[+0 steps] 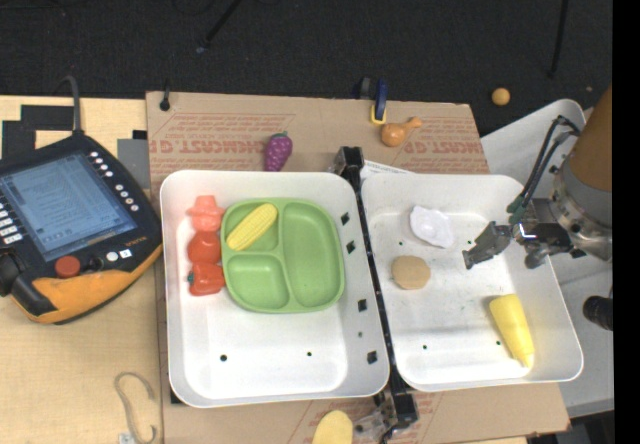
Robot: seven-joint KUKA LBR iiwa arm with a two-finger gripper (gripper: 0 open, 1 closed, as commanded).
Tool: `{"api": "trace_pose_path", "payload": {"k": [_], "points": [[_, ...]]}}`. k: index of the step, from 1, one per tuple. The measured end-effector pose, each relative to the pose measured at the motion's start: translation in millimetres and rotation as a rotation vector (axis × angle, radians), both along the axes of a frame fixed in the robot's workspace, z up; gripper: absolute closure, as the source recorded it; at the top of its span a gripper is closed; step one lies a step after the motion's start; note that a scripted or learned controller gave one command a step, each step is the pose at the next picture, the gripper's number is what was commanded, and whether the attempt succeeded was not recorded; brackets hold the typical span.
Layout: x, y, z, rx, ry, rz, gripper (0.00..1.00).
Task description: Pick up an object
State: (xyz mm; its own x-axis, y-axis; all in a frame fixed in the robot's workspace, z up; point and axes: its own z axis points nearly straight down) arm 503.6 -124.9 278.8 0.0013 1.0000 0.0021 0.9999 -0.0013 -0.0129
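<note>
Left bin [200, 352]: a green divided plate [285, 257] is sitting inside it, carrying a yellow corn cob [249, 225] in its upper-left compartment; an orange-red toy figure [204, 245] is lying just beside the plate's left rim.

Right bin [450, 352]: three loose items are resting on the floor, apart from one another. A white crumpled piece [432, 226] is lying toward the back; a tan round disc [410, 273], flat and biscuit-like, is lying near the middle; a yellow tapered piece [512, 326], smooth and cone-shaped, is lying toward the front right corner.

The gripper [497, 242] is hovering over the right bin, between the disc and the yellow piece, with nothing between its fingers. Whether the fingers are spread or closed cannot be told from this slant.

Judgement: the step in hand is the approach. The disc appears the nearest candidate; the gripper should be centring over it, descending straight, and closing across its width, since a low flat shape is likely slipping under an off-centre pinch.
</note>
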Motion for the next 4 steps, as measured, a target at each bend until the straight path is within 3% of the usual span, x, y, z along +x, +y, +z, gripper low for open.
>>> {"api": "trace_pose_path", "payload": {"k": [1, 3, 4], "points": [[2, 0, 6, -0.001, -0.011, 0.002, 0.0], [6, -16, -103, 0.0, -0.005, 0.002, 0.0], [7, -9, -167, 0.001, -0.004, 0.004, 0.0]]}}
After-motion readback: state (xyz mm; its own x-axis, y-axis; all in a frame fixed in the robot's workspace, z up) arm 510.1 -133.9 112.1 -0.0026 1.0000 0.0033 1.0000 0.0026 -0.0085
